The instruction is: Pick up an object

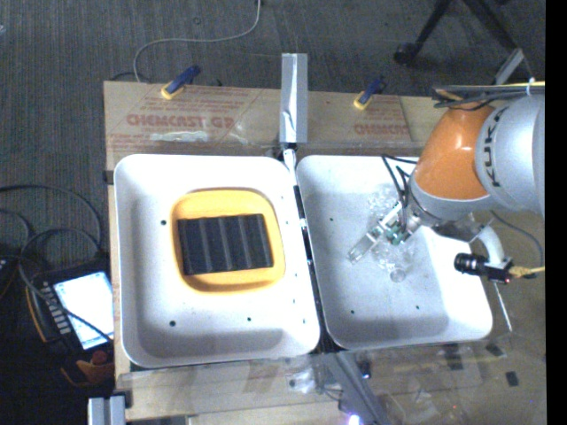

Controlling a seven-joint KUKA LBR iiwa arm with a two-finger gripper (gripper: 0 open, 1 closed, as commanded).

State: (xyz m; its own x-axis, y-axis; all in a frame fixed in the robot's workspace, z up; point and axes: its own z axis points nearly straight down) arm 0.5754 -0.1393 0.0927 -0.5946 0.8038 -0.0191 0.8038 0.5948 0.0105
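A yellow, rounded-rectangle object (229, 240) with a dark ribbed panel on top lies flat in the middle of the left bin (142, 326). My gripper (387, 235) is low over the right bin (354, 321), near its centre and well to the right of the yellow object. The gripper's end looks pale and see-through against the white floor, so its outline is hard to read. Nothing can be made out in its hold. The grey arm with the orange band (452, 162) covers the bin's upper right part.
A raised divider (301, 228) separates the two bins. A metal post (292, 96) stands behind them on a cardboard sheet with two blue-and-yellow clamps (180, 81). A black fitting (478, 266) sticks out by the right bin's right wall.
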